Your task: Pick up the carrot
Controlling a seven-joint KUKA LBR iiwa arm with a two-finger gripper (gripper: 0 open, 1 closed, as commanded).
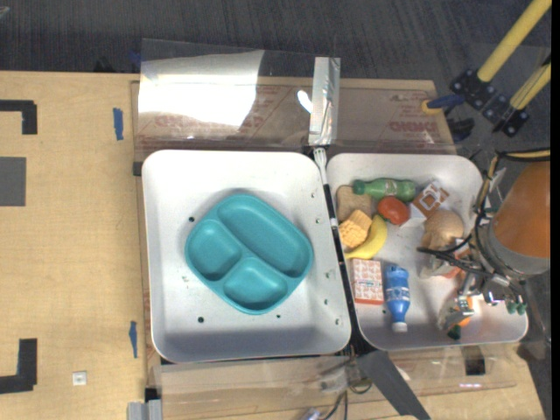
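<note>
The carrot (460, 313) is a small orange piece with a green end. It lies near the front right corner of the right bin (411, 338). My gripper (473, 292) hangs right over it, beneath the arm's orange band (528, 210) and a tangle of dark cables (451, 256). The gripper's lower end overlaps the carrot's upper part, so I cannot make out whether they touch. The arm's body hides the bin's right rim.
The right bin also holds a green bottle (385, 187), a tomato (394, 210), a banana (375, 240), a waffle cracker (354, 230), a brown onion (444, 228), a blue bottle (397, 297) and a red-and-white box (367, 281). A teal divided plate (249, 250) lies in the left bin (166, 191).
</note>
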